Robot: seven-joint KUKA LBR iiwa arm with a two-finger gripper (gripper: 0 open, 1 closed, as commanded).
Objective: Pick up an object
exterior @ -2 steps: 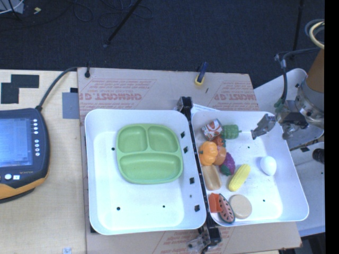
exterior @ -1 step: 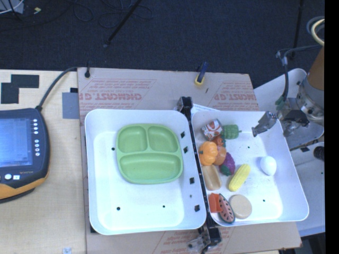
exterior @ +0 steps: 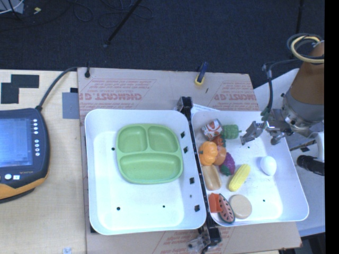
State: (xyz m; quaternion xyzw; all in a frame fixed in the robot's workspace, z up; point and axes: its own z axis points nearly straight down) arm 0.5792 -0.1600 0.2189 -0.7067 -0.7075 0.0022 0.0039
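Gripper [exterior: 258, 131] sits over the upper part of the right bin [exterior: 296, 194], reaching in from the right. We cannot tell how it is set, and we see nothing held in it.

Nearest items: egg [exterior: 268, 165] just below and slightly right of the gripper; green vegetable [exterior: 230, 132] to its left, with a gap between. Either looks like the shortest reach.

Farther left, a cluster against the bin's left wall: striped ball [exterior: 212, 127], orange pumpkin [exterior: 208, 152], purple grapes [exterior: 228, 163], bread roll [exterior: 212, 178]. Corn [exterior: 239, 177] lies below-left of the gripper, long axis tilted from lower left to upper right. Watermelon slice [exterior: 226, 210] and a tan disc [exterior: 241, 206] sit near the bin's lower edge, well apart from the gripper.

Left bin [exterior: 106, 205] holds a green divided plate [exterior: 149, 154]. Teach pendant [exterior: 21, 155] rests on the worktop [exterior: 58, 221] at far left.

Judgement: pick not yet made. We expect a short descent toward the egg, which may roll.
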